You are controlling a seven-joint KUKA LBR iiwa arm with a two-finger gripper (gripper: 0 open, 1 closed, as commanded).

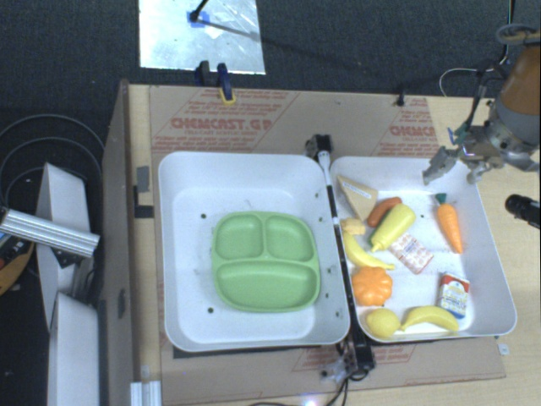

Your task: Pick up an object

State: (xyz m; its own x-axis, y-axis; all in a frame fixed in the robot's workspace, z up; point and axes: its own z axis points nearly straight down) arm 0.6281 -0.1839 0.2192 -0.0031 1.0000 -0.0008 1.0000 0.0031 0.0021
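The right bin (pixel 490 252) holds several toy foods: a carrot (pixel 449 226), a yellow bottle (pixel 393 225), an orange sausage shape (pixel 383 209), a banana (pixel 364 253), an orange pumpkin (pixel 373 286), a lemon (pixel 382 321), a second banana (pixel 430 317), a small carton (pixel 454 294), a pink-and-white packet (pixel 412 252) and a pale wedge (pixel 358 193). My gripper (pixel 456 167) hangs over the bin's far right corner, above and slightly right of the carrot. Its fingers are spread open and hold nothing.
The left bin (pixel 182 227) contains a green divided plate (pixel 266 260). A clamp ridge (pixel 334 227) separates the two bins. The arm enters from the upper right, with cables trailing beside it. A shiny sheet (pixel 201 22) lies beyond the bench.
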